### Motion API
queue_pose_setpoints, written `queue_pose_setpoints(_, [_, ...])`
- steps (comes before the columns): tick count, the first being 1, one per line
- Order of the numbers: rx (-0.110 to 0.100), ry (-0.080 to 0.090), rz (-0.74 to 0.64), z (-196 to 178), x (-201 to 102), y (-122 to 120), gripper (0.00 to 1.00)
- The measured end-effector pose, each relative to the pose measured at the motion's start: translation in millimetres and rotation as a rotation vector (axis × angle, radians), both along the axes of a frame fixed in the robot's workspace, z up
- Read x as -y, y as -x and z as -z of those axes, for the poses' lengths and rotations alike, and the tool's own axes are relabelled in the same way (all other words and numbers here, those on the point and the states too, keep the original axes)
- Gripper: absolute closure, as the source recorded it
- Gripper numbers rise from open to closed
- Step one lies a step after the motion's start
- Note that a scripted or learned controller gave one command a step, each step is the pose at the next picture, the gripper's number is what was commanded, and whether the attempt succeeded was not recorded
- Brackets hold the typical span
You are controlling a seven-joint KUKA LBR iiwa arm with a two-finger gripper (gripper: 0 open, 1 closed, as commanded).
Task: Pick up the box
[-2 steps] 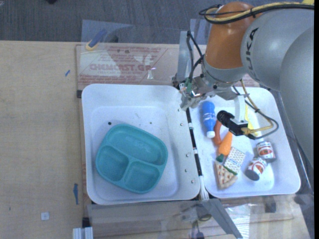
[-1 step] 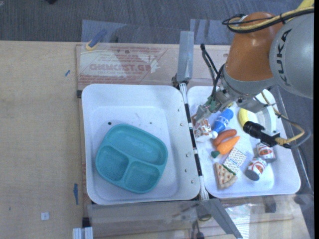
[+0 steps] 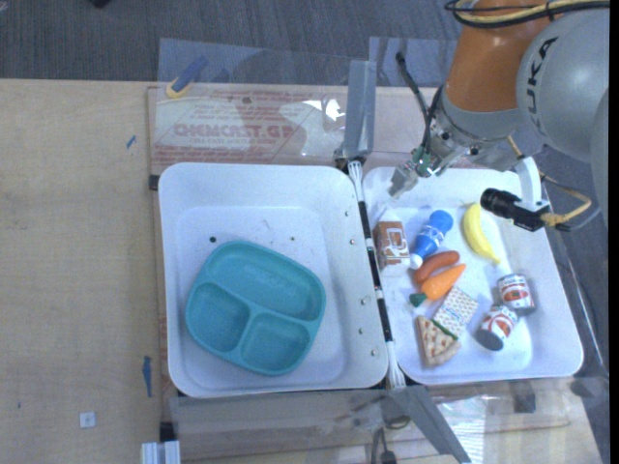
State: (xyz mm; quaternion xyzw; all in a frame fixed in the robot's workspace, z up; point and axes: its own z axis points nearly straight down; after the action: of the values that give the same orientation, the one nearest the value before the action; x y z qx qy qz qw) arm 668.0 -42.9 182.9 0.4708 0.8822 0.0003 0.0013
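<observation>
The box (image 3: 455, 309), small and white with a green check pattern, lies tilted in the front half of the right bin (image 3: 556, 361). A brown carton-like pack (image 3: 390, 244) stands near that bin's left wall. My gripper (image 3: 410, 174) hangs over the bin's back left corner, well behind the box and apart from it. Its fingers stand open with nothing between them.
Around the box lie a carrot (image 3: 440, 282), a sausage (image 3: 435, 263), a pizza slice (image 3: 435, 340), two cans (image 3: 507, 307), a blue bottle (image 3: 434, 232) and a banana (image 3: 478, 232). A black cylinder (image 3: 511, 208) sticks out from the arm. The left bin (image 3: 184, 201) holds a teal divided plate (image 3: 254, 304).
</observation>
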Motion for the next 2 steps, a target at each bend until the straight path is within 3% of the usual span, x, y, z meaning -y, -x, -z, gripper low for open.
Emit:
queue_pose_setpoints(1, [0.001, 0.000, 0.049, -24, -17, 0, 1.00])
queue_pose_setpoints(2, [-0.005, -0.001, -0.023, 0, -24, 14, 1.00])
